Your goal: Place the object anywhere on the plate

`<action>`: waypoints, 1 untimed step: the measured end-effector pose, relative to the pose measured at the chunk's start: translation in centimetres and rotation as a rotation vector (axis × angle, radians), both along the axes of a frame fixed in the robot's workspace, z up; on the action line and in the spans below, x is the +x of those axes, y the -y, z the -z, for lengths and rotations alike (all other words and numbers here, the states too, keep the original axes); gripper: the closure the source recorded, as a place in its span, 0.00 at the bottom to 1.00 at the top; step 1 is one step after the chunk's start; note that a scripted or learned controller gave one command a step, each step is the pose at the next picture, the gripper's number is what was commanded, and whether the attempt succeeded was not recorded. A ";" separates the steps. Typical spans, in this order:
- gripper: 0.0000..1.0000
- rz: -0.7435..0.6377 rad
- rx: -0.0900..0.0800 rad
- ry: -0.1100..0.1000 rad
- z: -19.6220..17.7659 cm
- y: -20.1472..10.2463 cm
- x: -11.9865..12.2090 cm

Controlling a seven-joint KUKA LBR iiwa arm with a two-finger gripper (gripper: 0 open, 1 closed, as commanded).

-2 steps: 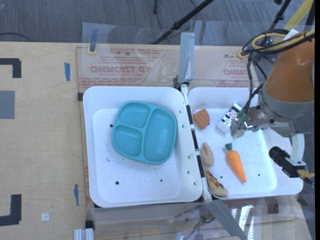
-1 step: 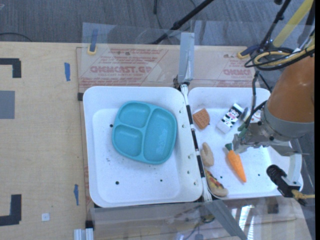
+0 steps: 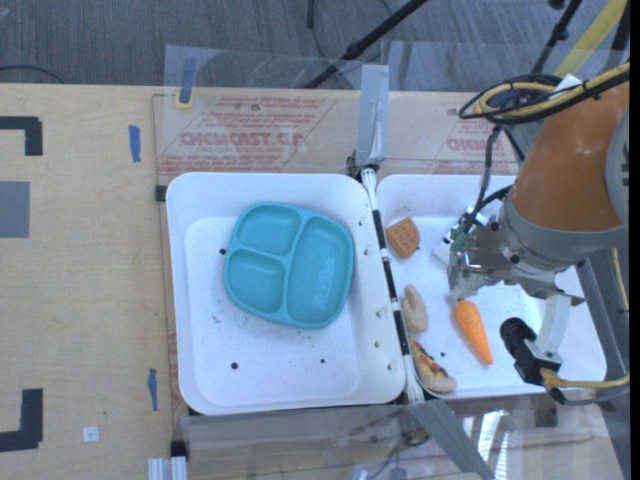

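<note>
Probably the step in hand is the pick, because nothing lies on the plate yet. Nearest to the camera, in the right bin (image 3: 590, 363), a small yellow and red toy food (image 3: 432, 366) rests against the dividing wall, and just above it a pale beige piece (image 3: 415, 309). Beside these lies the orange carrot (image 3: 473, 330), slanted, with its thick end up toward the pincer (image 3: 467, 271). The pincer hangs just over this thick end; whether it is open or closed cannot be told, and no object is seen in it. A waffle-like brown piece (image 3: 403, 237) sits farther back, near the wall. To do the pick well, the arm should come down on the middle of the carrot, with the jaws set across its slant, because the tapered body may slip out. Farther away, in the left bin (image 3: 190, 268), the teal divided plate (image 3: 290, 265) waits, well apart from the carrot. The carry must clear the wall between the bins. Any compartment will serve. Behind both lies the wooden worktop (image 3: 80, 268).
</note>
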State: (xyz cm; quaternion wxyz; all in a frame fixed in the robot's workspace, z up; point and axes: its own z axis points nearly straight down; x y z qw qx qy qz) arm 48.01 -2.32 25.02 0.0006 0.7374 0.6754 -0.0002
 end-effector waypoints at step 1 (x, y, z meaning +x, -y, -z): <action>1.00 -0.246 -0.001 0.002 -5.4 7.8 0.0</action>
